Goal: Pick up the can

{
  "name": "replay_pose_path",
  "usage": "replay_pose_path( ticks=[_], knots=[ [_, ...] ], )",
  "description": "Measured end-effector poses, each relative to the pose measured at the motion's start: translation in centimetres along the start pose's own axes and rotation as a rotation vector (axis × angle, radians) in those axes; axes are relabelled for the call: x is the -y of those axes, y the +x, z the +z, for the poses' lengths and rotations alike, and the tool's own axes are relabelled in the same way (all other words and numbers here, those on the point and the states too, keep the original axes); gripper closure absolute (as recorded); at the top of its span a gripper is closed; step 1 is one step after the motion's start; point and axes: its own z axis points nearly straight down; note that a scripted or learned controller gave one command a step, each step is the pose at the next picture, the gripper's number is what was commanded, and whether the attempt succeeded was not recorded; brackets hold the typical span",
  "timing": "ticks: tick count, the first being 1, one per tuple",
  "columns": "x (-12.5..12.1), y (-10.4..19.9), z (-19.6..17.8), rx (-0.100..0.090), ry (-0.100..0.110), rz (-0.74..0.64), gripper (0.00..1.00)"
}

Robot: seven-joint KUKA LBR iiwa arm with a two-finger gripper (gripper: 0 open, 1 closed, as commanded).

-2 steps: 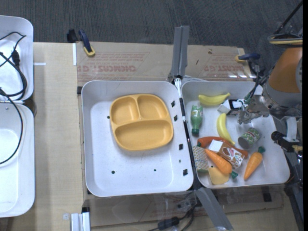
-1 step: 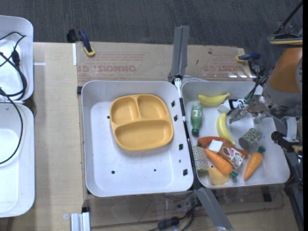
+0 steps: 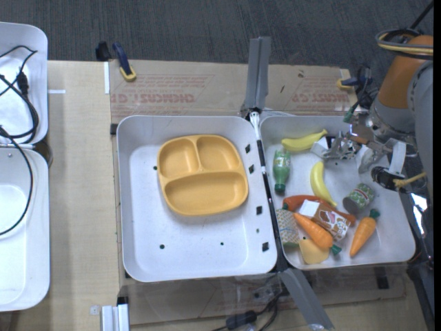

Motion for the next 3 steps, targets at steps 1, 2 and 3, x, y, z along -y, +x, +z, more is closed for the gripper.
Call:
replay_pose_path(
  ticks=[1,2,3],
  knots=[
    [6.0,-1.6,0.2,-0.005,-0.077,0.012,0.00],
    [-0.4,1.4,0.3,-0.005,-0.053,0.322,0.00],
    [-0.1,0.1,-15.4,-0.014,-0.085,0.548,0.00]
  ],
)
